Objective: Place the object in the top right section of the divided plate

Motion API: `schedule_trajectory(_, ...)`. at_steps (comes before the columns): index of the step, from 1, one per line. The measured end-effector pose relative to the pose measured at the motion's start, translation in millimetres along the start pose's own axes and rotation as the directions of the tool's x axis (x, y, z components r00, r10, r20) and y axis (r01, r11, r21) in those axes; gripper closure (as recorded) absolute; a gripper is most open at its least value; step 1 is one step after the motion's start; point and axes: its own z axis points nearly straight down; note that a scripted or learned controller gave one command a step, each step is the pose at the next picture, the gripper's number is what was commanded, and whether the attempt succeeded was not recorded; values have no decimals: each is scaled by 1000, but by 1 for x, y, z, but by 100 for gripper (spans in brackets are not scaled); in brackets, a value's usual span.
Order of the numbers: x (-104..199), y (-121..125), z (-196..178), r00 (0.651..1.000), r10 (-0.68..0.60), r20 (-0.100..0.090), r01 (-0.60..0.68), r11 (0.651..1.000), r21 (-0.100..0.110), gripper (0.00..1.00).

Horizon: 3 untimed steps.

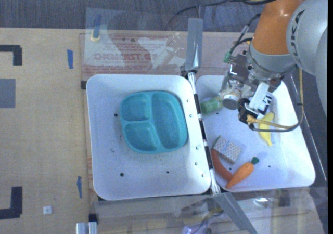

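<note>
A blue divided plate (pixel 154 121) lies in the left bin (pixel 104 176); it has two small sections on its left and one long section on its right, and nothing rests in any of them. My gripper (pixel 235 104) hangs low over the upper left part of the right bin (pixel 291 165). Just to its left sits a small green object (pixel 210 105), close to the gripper's tip. A yellow banana-like piece (pixel 266 126) lies under the gripper's right side, partly hidden by it.
Toward the front of the right bin lie a grey patterned block (pixel 227 148), a carrot (pixel 242 172) and a red-orange sausage shape (pixel 220 166). A metal divider (pixel 197 118) runs between the bins. Cables trail behind the arm.
</note>
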Motion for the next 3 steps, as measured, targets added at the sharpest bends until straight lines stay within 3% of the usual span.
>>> schedule_trajectory(1,92,-8,-23,975,-221,-2,221,975,-4,100)
schedule_trajectory(2,154,-30,-7,976,-217,-1,217,976,-2,100)
schedule_trajectory(3,182,-17,25,866,-499,-1,499,866,-5,100)
